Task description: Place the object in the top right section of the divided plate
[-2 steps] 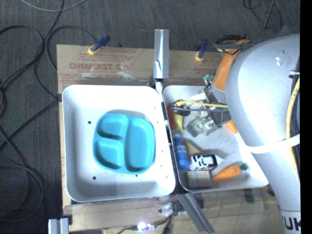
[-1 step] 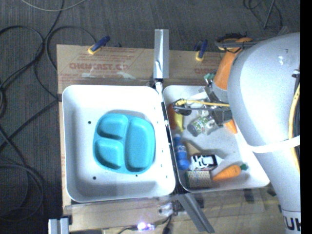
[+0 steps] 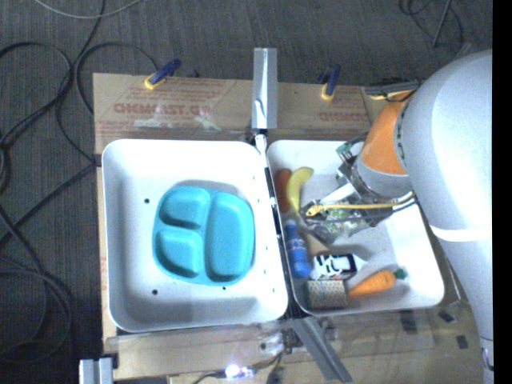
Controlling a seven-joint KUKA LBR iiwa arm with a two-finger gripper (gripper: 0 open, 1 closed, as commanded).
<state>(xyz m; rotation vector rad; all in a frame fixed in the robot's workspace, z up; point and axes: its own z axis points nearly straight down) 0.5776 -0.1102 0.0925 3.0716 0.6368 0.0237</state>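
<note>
A blue divided plate (image 3: 206, 234) lies in the left white bin (image 3: 128, 174), with two small sections on its left and one long section on its right; nothing rests on it. My gripper (image 3: 323, 224) is down in the right bin (image 3: 416, 238), near the middle, just right of a yellow banana (image 3: 299, 186) and above a blue bottle (image 3: 296, 251). The arm's wrist and orange band (image 3: 382, 152) cover much of the bin's upper right.
Along the right bin's left wall a reddish-brown sausage-like piece (image 3: 282, 189) lies beside the banana. A black-and-white box (image 3: 333, 264), a tan meshed block (image 3: 325, 293) and an orange carrot (image 3: 371, 282) lie along the near side. A metal divider post (image 3: 263, 94) stands between the bins.
</note>
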